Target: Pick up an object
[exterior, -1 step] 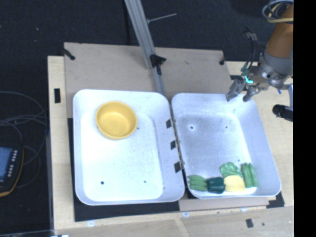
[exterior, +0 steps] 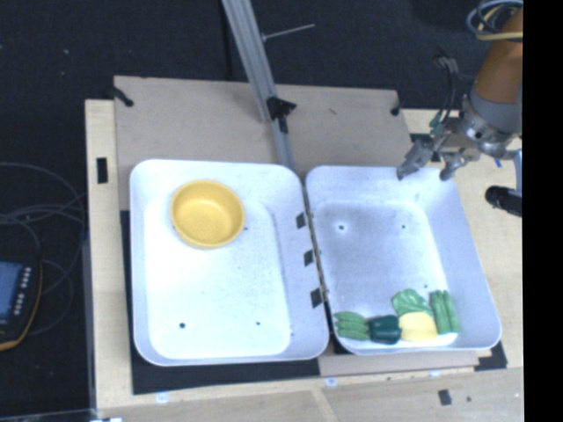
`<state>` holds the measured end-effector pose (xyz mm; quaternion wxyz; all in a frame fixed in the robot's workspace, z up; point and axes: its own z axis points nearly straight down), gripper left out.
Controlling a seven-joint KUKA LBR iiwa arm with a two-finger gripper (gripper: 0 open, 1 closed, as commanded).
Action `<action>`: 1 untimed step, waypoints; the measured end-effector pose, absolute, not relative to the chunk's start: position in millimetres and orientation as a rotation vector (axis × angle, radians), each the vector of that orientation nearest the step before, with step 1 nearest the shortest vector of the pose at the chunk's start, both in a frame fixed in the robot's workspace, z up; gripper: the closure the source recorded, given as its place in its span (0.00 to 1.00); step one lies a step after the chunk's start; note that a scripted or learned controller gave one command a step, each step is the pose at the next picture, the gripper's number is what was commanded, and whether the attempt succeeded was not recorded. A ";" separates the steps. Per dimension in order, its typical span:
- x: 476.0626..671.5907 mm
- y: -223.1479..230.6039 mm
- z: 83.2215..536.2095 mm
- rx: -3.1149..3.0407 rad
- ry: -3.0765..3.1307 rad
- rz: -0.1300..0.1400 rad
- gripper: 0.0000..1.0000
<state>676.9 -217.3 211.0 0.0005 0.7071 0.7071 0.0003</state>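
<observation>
My gripper (exterior: pixel 428 169) hangs over the far right corner of the right bin (exterior: pixel 378 236), its two fingers spread open with nothing between them. Far from it, along that bin's near edge, lies a cluster of small things: a green piece (exterior: pixel 351 324), a dark green block (exterior: pixel 384 329), a yellow piece (exterior: pixel 418 326), a leafy green piece (exterior: pixel 407 301) and a green ridged piece (exterior: pixel 442 310). In the left bin (exterior: pixel 220 315) a yellow bowl (exterior: pixel 208 213) sits upright near the far left.
A grey metal post (exterior: pixel 251 51) slants down from the top and ends at the bench between the two bins. The bins rest on a pale wooden bench (exterior: pixel 334 121). A dark handset (exterior: pixel 16 297) lies off the bench at the left.
</observation>
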 end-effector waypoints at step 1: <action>679.8 -223.5 150.9 2.225 2.223 -0.004 0.00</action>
